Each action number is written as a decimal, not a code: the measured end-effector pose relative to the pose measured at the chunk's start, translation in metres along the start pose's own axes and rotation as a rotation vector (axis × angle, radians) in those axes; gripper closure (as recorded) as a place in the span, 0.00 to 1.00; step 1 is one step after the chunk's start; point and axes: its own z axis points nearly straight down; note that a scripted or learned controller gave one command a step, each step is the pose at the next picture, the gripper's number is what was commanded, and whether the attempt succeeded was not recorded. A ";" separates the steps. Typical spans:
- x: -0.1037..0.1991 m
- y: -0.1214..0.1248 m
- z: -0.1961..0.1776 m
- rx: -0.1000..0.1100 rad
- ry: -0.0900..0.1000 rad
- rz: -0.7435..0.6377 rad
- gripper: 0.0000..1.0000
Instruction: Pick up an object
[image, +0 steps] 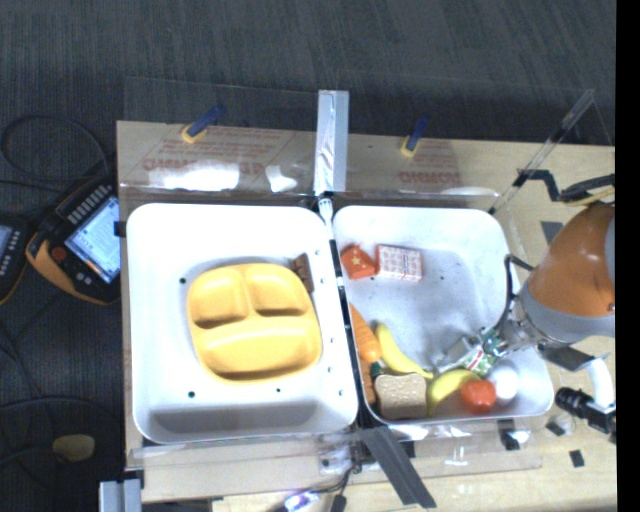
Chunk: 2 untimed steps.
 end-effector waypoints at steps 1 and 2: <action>0.001 0.002 -0.010 -0.005 0.001 -0.001 1.00; 0.046 0.012 -0.101 0.004 0.001 0.225 1.00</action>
